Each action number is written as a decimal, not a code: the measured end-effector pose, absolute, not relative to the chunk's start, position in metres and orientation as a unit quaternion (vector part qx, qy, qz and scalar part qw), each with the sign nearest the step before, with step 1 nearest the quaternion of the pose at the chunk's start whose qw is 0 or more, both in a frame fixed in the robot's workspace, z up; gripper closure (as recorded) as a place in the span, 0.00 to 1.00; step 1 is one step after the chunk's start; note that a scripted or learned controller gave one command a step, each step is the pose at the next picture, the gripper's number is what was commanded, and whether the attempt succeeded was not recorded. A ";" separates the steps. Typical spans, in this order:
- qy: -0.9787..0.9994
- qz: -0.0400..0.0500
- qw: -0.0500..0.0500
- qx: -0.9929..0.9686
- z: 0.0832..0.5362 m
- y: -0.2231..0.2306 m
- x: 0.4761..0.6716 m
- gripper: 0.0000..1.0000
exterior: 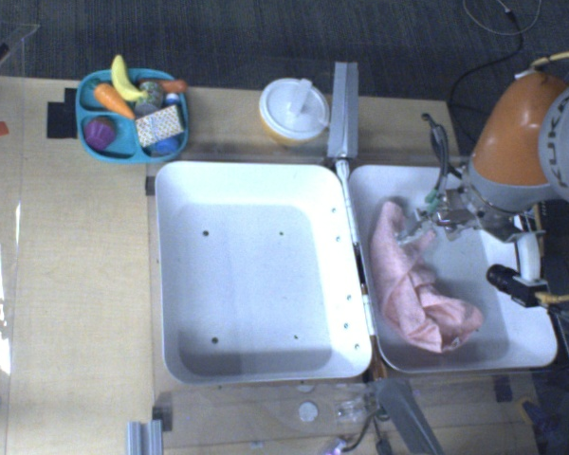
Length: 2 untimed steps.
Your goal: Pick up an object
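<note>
Gripper (427, 224) low over the pink cloth (413, 285) in the right bin (531, 349).

Seen from the overhead camera, the grey arm with its orange band (515, 133) reached in from the right and ended at the upper part of the right bin, with the jaws at the cloth's top right edge. Whether they were wide, narrow or pinching fabric could not be told; the metal tips blurred into the pink folds there. The cloth lay crumpled along that bin's left side, running from near the top down to a thicker bunch toward the bottom. The left bin (256, 273) sat just beside it on the tabletop (66, 282). Behind the bins stood a blue tray of toy food (131, 114) and a white-lidded yellow container (295, 110).
</note>
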<state>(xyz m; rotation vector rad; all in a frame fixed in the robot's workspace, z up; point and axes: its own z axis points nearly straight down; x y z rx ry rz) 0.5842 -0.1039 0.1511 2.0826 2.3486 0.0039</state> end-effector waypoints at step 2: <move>0.811 0.004 0.007 0.585 0.091 -0.098 0.561 0.00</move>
